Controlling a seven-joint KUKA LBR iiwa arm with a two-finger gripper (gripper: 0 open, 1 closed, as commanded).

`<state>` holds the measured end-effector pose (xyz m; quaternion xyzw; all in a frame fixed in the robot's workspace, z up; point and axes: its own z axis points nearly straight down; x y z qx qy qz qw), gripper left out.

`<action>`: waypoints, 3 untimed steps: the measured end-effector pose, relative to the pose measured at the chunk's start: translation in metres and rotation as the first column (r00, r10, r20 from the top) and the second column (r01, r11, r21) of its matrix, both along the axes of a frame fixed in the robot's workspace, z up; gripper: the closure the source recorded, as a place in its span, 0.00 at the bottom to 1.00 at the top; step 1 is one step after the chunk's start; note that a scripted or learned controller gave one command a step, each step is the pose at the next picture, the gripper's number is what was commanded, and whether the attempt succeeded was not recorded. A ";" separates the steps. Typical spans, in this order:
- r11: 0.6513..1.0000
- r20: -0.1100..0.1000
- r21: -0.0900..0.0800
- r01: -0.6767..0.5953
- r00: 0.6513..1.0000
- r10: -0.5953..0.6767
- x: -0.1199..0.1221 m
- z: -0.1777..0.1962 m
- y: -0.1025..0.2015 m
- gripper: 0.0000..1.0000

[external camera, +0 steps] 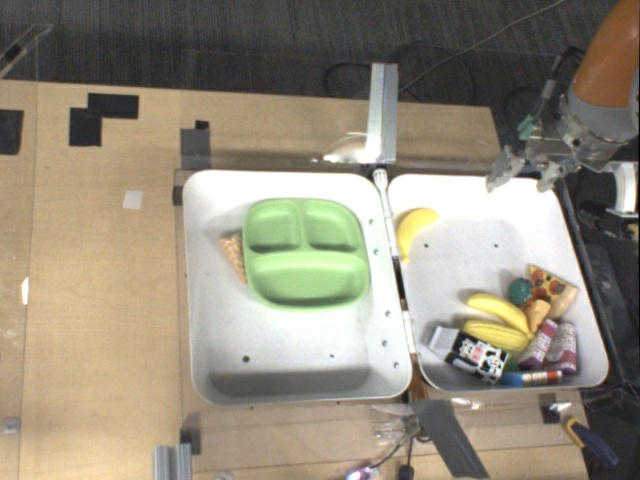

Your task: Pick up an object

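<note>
Choosing a target comes first, and the lone banana [415, 227] lying near the left wall of the right bin [500, 203] looks the easiest pick, since it sits well apart from everything else with bare floor around it. The other candidates crowd the bin's lower right corner: a bunch of bananas [497, 323], a black-and-white carton [474, 356], a small teal ball [521, 291], a patterned box [551, 287] and a pair of red-pink bottles [555, 346], most of them touching or overlapping, so a descent there risks nudging neighbours or closing on two things at once. For the lone banana, my judgement is that the jaws [528, 170] should come down spread across its short width, centred on its thickest part, and stay off the divider between the bins. The left bin [205, 298] holds a green divided tray [303, 251] with a tan snack [233, 257] tucked at its left edge, a harder grasp. The arm [610, 63] reaches in from the right, its orange band high in the corner, with the wrist hanging over the right bin's far rim. The two fingers appear parted and hold nothing, poised above the rim on the tabletop [90, 298].
</note>
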<state>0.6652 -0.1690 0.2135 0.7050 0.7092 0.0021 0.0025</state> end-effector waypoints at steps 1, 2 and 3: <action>0.996 0.005 -0.002 -0.087 0.996 0.087 -0.013 -0.124 0.047 0.00; 0.971 -0.005 -0.012 -0.239 0.971 0.239 -0.004 -0.123 0.070 0.00; 0.969 0.006 -0.004 -0.247 0.969 0.247 -0.019 -0.123 0.076 0.00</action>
